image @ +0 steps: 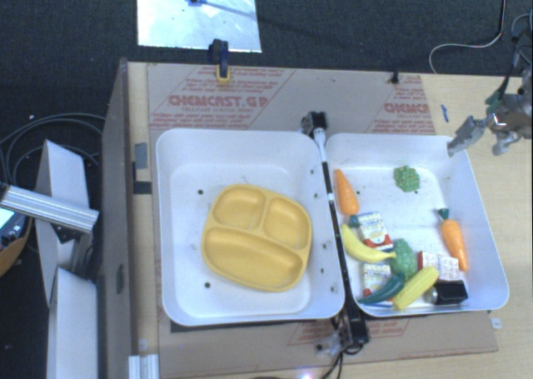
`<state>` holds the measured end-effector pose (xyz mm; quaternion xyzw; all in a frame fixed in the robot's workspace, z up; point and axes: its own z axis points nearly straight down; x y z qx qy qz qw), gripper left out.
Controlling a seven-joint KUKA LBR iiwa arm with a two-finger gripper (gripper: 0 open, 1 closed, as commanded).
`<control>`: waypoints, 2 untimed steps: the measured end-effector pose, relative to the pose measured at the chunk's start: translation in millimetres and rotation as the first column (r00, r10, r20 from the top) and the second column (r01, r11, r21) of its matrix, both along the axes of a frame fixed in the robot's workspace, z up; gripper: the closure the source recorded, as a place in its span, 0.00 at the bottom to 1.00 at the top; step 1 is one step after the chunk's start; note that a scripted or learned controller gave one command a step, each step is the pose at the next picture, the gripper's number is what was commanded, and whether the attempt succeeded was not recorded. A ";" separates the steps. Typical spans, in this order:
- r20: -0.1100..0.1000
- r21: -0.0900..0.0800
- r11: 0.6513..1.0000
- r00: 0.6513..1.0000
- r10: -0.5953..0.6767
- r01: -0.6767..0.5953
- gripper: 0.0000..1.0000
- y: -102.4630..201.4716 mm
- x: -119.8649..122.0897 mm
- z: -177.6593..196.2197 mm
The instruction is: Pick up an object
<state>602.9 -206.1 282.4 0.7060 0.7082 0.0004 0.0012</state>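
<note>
orange carrot (pixel 454 238) lengthwise in right bin (pixel 483 202), green top up-frame

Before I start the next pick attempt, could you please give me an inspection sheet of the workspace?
Surface: bench covered with printed cardboard, bearing the left bin and the right bin side by side.
Job's things: right bin holds two toy carrots, a green lump, a banana, a corn cob, a green vegetable, small packets and a black item, crowded at its near end.
Clutter: yellow divided tray in the left bin.
Grippers: gripper hovers over the right bin's far right corner, holding nothing.
Cables: white cable at upper right; dark cables at left.
Surroundings: dark carpet, shiny sheet.
</note>
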 end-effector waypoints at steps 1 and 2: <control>-0.006 0.003 1.000 1.000 0.004 -0.004 0.00 30.5 21.2 -80.8; -0.008 0.002 1.000 1.000 0.001 -0.001 0.00 18.7 36.6 -180.7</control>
